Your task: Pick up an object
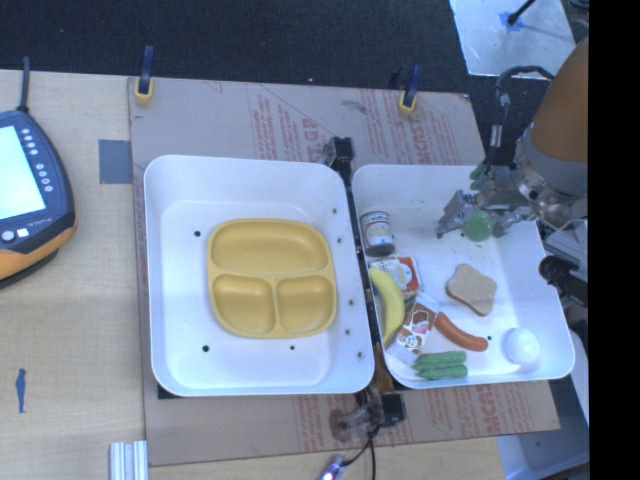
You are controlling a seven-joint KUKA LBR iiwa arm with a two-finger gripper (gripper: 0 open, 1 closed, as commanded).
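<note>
My gripper [474,214] hangs over the far part of the right bin [556,366], reaching in from the right. A small round green object [479,227] sits right at its tip, partly covered by the grey gripper body. Whether the green object is gripped or merely lies beneath cannot be made out. Further forward in the same bin lie a slice of bread [471,288], a red sausage [461,333], a white egg [520,346], a green pea pod [440,367], a banana [388,304], a small can [378,232] and a printed packet [413,330].
The left bin [170,268] holds a yellow divided plate [271,288]. A handheld control pad [25,193] lies on the bench at the far left. Clamps [145,88] pin the cardboard at the back edge.
</note>
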